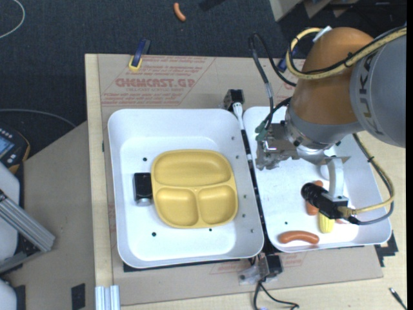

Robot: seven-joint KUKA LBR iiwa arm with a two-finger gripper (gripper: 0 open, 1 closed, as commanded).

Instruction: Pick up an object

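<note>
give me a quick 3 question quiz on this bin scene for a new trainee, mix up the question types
1. True or false: the yellow divided tray lies in the left bin.
2. Multiple choice: where is the hot dog in the right bin?
A. near the front edge
B. at the far edge
C. on top of the tray
3. Short answer: what small dark thing lies just left of the tray?

Key
1. True. It sits roughly mid-bin, with three compartments.
2. A. It lies flat near the front edge, below the gripper.
3. A black block, close against the tray's left side.
</note>
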